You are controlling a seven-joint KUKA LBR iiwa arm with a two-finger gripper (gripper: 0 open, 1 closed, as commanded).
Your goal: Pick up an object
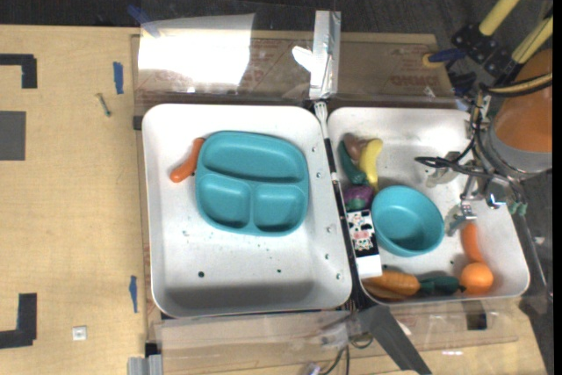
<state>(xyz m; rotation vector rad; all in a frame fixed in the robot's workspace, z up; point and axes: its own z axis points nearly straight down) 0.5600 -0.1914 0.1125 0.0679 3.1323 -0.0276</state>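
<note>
My gripper (pixel 467 205) hangs over the right side of the right bin (pixel 413 123), beneath the arm's orange band (pixel 525 126) and a tangle of cables. Just below it lies a small red-orange piece (pixel 472 241), with an orange ball (pixel 477 277) in the bin's near right corner. A teal bowl (pixel 407 220) sits left of the gripper in the middle of that bin. A yellow banana (pixel 370 161) and a purple item (pixel 356 193) lie along the bin's left wall. Nothing is visibly held.
A carrot (pixel 392 283) and a dark green item (pixel 437 284) lie by the right bin's near wall, a cow-patterned block (pixel 361 231) beside the bowl. The left bin (pixel 237 281) holds a teal divided plate (pixel 252 180) and an orange sausage-like piece (pixel 186 161).
</note>
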